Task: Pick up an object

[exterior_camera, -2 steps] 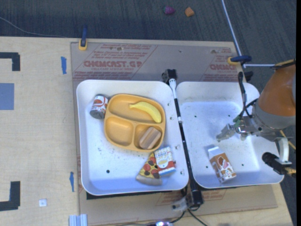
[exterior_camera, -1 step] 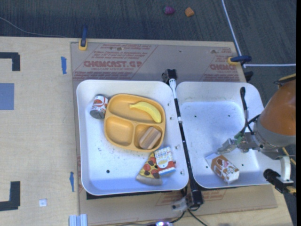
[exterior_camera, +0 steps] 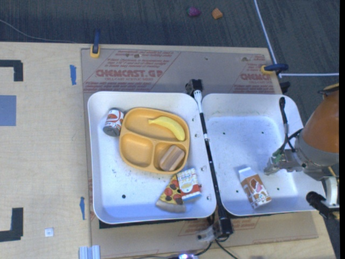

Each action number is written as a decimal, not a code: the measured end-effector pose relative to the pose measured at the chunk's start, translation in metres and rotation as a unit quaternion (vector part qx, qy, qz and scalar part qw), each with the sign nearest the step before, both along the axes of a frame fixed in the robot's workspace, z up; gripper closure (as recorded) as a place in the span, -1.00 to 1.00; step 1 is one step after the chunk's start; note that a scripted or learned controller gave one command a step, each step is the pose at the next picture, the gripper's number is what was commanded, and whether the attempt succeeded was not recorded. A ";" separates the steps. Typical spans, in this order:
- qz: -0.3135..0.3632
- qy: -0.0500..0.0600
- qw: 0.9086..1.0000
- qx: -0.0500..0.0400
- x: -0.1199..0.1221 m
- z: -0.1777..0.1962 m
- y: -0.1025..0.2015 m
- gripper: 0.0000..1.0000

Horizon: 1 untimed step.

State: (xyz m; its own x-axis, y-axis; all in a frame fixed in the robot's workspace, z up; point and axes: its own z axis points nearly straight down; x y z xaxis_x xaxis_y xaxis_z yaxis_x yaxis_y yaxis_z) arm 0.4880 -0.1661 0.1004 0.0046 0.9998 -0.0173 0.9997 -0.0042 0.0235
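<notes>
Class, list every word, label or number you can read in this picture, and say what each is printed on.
"CHEMCAST GP": red print on the brown board under the bins, and again, partly cut off, at its right corner.
Carton in the right bin: print too small to read.
Small box and can in the left bin: unreadable.

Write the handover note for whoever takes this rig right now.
Gripper: low over the right bin, near its right wall, holding nothing that can be seen.
Right bin: one small carton lying flat, left of the gripper.
Left bin: yellow divided tray with a banana, a can, a pizza slice, a small box.
Done: nothing lifted.
Left: grasp and lift one object.
</notes>
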 end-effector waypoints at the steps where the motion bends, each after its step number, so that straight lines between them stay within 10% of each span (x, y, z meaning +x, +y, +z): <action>1: 0.000 0.000 1.000 0.000 0.000 0.000 0.000 -1.00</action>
